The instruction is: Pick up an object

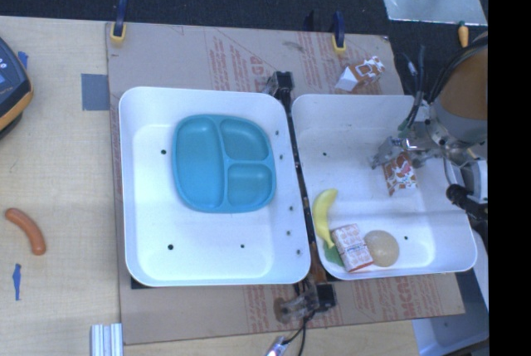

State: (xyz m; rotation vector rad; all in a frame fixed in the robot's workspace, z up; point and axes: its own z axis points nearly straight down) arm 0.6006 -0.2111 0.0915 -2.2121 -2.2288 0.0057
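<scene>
Two shallow white plastic bins with rounded corners sit side by side on brown printed cardboard over a pale wood bench. Left bin (149, 180): one smooth turquoise divided plate (224, 163), three compartments, lying flat near the middle.

Right bin (348, 122): a curved yellow banana (323, 213) against the left wall, long axis running near-to-far, with something green partly hidden under its near end. Just beside it, a small red-and-white carton (352, 247) lying flat and tilted, touching a round, pale beige, matte object (382, 247) — cannot tell what it is.

The gripper (398, 153) is over the right part of the right bin. A small red-and-white patterned packet (401, 175) sits directly at its tip, long axis roughly near-to-far, upper end lost against the metal. Whether the fingers are spread or closed, or grip the packet, cannot be made out. The arm is cut off at the right.

Outside the bins: a similar crumpled packet (360, 74) on the cardboard beyond the right bin; a reddish sausage (26, 230) on the wood at left.
</scene>
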